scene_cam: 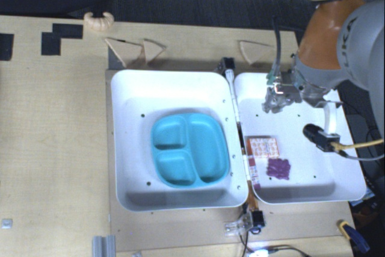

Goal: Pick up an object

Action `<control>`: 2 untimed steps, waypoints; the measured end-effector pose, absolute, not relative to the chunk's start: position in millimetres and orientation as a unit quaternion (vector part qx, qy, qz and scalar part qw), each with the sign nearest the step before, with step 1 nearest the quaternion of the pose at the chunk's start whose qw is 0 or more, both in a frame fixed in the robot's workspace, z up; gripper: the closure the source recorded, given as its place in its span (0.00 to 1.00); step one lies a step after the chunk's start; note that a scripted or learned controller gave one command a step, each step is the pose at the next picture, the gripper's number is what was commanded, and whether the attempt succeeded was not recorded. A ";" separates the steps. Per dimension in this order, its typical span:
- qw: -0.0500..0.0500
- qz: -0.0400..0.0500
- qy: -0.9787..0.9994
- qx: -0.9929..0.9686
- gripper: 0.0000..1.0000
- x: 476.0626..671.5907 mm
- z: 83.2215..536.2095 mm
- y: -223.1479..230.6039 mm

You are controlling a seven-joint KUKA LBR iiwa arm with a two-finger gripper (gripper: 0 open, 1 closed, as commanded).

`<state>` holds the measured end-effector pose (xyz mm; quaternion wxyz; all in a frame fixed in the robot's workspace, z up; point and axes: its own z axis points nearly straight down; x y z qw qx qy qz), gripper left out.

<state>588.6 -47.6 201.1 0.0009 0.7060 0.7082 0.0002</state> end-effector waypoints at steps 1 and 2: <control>0.001 0.001 0.708 0.706 1.00 520.5 257.1 -74.1; 0.001 0.001 0.709 0.706 0.00 520.5 256.8 -73.7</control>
